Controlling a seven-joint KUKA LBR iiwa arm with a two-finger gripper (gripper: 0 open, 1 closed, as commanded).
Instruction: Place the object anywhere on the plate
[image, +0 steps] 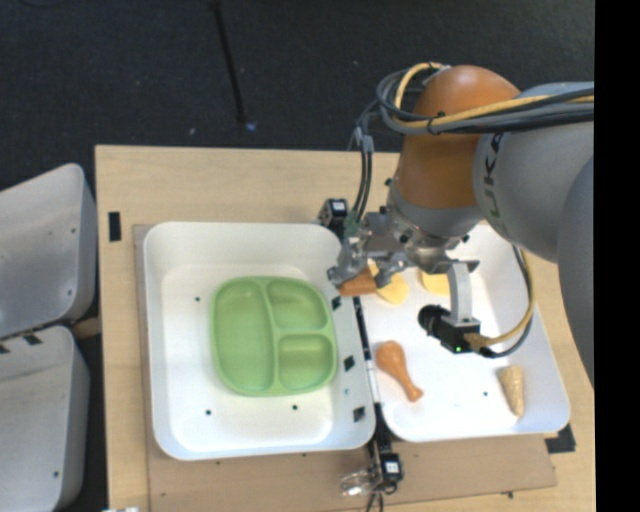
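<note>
Camera view looks down on a wooden counter (120, 170) with two shallow white bins side by side. Left bin (160, 420) contains a green plate (272, 333) with three compartments, and the plate has nothing on it. Right bin (540, 400) contains several food items: an orange chicken drumstick (397, 369) near the wall between the bins, a beige cone-shaped item (513, 388) close to the right edge, and two pale yellow pieces (395, 291) (434, 282) partly hidden under the arm.

The gripper (362, 268) is low at the upper left corner of the right bin, just beside the dividing wall. A small orange-brown object (355, 285) sits directly below the fingers and touches them, but I cannot tell if it is between them, or if they are apart or together. This object is at the edge of the right bin, well apart from the plate. Its long axis seems to run roughly left to right, and I cannot tell which end points where

The drumstick lies diagonally, thick end to the upper left, thin end to the lower right
</note>
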